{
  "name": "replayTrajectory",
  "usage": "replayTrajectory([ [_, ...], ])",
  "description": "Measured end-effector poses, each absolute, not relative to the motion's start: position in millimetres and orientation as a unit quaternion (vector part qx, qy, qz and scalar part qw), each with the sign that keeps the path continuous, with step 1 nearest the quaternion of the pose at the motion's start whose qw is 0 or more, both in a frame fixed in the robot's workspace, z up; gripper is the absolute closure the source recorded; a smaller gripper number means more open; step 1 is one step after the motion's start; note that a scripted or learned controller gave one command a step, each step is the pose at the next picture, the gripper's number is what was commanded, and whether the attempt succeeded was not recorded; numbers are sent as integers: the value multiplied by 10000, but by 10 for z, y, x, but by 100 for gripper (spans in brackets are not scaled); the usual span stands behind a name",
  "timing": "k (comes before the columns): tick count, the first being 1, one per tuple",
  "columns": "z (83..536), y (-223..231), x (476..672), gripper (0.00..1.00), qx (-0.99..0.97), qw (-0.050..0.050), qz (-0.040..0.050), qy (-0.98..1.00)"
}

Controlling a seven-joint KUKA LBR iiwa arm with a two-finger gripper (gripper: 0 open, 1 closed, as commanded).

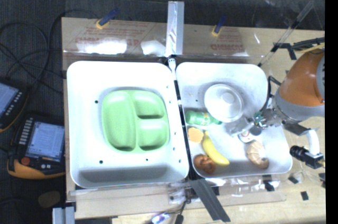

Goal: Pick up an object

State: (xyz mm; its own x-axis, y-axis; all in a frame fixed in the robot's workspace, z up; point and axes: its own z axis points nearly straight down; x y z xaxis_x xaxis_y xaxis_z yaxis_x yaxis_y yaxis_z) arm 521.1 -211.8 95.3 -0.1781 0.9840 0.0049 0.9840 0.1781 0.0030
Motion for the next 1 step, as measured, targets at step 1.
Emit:
replayTrajectory([
  [1, 1021, -2134, 5194, 100, -6423, 24, -10, -7664],
])
